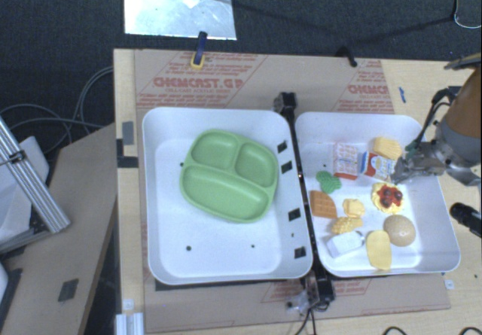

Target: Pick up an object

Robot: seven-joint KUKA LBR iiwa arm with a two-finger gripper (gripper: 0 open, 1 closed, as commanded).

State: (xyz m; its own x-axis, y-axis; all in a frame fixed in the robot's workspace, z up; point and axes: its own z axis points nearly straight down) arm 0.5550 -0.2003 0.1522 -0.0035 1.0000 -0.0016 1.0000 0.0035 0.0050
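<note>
The right bin [440, 209] holds several toy foods: a white and red packet [346, 159], a yellow cheese wedge [387, 147], a small red and white carton [376, 165], a green piece [327, 180], a brown toast slice [323, 205], a yellow disc with red topping [388, 196], a tan ball [399, 229] and a yellow oblong piece [379, 251]. My gripper [409, 164] reaches in from the right and sits low over the bin's right side, just right of the carton and above the red-topped disc. Nothing shows between its tips.
The left bin [162, 175] bears a green divided plate [229, 175]. A black divider [294, 175] runs between the bins. Small yellow pieces [348, 217] and a white piece [345, 245] lie near the right bin's front. Cables hang at the far right.
</note>
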